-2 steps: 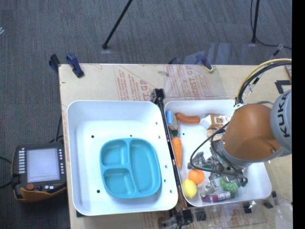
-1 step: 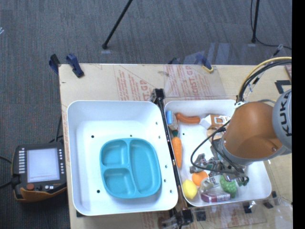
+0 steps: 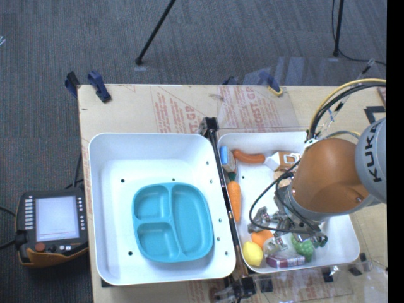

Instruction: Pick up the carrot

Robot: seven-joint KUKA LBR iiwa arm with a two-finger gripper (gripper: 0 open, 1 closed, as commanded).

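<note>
Carrot (image 3: 235, 197) lying lengthwise, top to bottom of the frame, against the left wall of the right bin (image 3: 252, 133), just right of centre. Untouched and free of any grip. Just above it, toward the bin's upper edge, a reddish sausage (image 3: 248, 158) lying crosswise and a small blue item (image 3: 223, 154) by the wall. Below it, in the lower left corner of that bin, a yellow lemon (image 3: 252, 253), with a small orange piece (image 3: 262, 237) just above and right of the lemon.

Further right, arm (image 3: 328, 175) hanging over the lower right part of the same bin, orange band uppermost, hiding much of the floor there. Jaws tucked under the wrist, near the orange piece and a green item (image 3: 304, 246), beside a dark red packet (image 3: 284, 262). Cannot tell how wide open, nor whether anything sits between them; certainly apart from the carrot.

Judged step: approach, with no grasp made on the target. Next move calls for shifting left across the bin to sit over the carrot's middle, turning the wrist so as to close across its narrow width, then descending with care for the near wall.

Left bin (image 3: 95, 169) holding a blue divided plate (image 3: 172, 221); bench (image 3: 158, 106) beneath both.
</note>
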